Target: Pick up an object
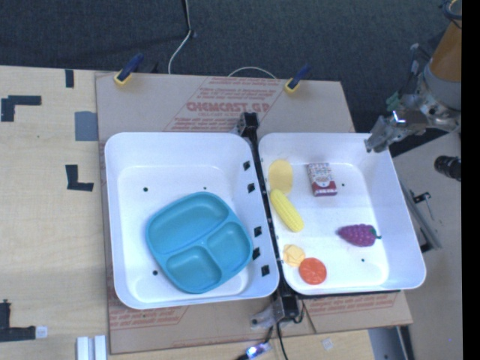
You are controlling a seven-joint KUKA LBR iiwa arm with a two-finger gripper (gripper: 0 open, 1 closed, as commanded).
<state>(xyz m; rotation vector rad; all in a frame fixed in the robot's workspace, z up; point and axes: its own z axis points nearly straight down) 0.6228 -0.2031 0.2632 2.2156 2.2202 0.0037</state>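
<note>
White-walled, the right bin (396, 201) holds the red-and-white carton (322, 179) at about eight o'clock from the gripper (384, 136), which is seen hovering over the bin's upper right rim with its fingers spread and nothing between them.

1. Light wood tabletop (45, 216) with black tape marks.
2. Brown cardboard sheet (225, 107) with red print lies on it, held by two blue-and-yellow clamps (129, 68).
3. Dark blue carpet (300, 21) beyond; white cable (180, 40) crosses it.
</note>
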